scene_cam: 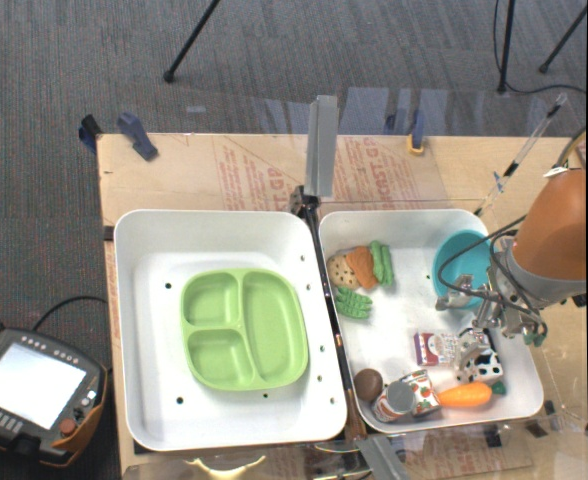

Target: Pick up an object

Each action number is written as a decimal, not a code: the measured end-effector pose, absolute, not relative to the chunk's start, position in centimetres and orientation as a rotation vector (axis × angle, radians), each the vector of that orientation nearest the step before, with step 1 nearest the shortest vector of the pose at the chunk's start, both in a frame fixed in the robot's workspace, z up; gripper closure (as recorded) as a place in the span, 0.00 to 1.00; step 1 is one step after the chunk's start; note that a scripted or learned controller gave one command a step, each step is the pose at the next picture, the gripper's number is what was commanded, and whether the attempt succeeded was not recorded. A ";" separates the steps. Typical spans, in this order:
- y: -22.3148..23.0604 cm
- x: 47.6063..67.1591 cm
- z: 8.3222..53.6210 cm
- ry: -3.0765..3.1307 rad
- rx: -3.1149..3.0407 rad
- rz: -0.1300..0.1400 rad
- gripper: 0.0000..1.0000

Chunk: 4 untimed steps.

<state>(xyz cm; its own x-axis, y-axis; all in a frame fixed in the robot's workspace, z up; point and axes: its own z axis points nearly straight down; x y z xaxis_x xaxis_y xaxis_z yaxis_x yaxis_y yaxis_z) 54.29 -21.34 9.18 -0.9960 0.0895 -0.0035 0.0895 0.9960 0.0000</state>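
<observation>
Gripper [477,343] sits low in the right-hand shallow white bin [404,236], reaching in from my right under the grey arm with its orange band [556,230]. I cannot tell how it is set or whether it holds anything; its tip is just above the small white and maroon carton [434,349] and the black-and-white spotted toy [485,366], seemingly touching one or both.

I count one teal plastic bowl [461,257] at the bin's far right, half under the arm. One orange plastic carrot [465,396] lies along the near wall, one dark brown oval piece [368,382] towards the near left corner, and one red and white can-like toy [410,395] between them. One tan waffle-patterned piece with green pods [361,267] and one green leafy piece [353,303] lie by the left wall.

The left-hand white bin [144,268] holds one lime green three-compartment plastic tray [244,328]. Both bins rest on the brown cardboard-covered worktop [204,173].
</observation>
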 end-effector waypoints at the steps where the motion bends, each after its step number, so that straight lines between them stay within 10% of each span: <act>1: -21.5 58.3 9.2 3.137 0.024 -0.002 0.00; 2: -21.1 49.5 8.8 3.131 0.109 0.003 0.00; 3: -21.1 56.8 8.4 3.144 -0.024 0.006 0.00; 4: -21.2 59.2 8.4 3.141 0.139 0.006 0.00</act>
<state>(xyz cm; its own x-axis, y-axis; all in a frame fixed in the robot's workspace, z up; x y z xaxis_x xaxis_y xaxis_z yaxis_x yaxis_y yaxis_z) 59.17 -21.22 8.44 -0.9961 0.0885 0.0022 0.0885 0.9961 0.0034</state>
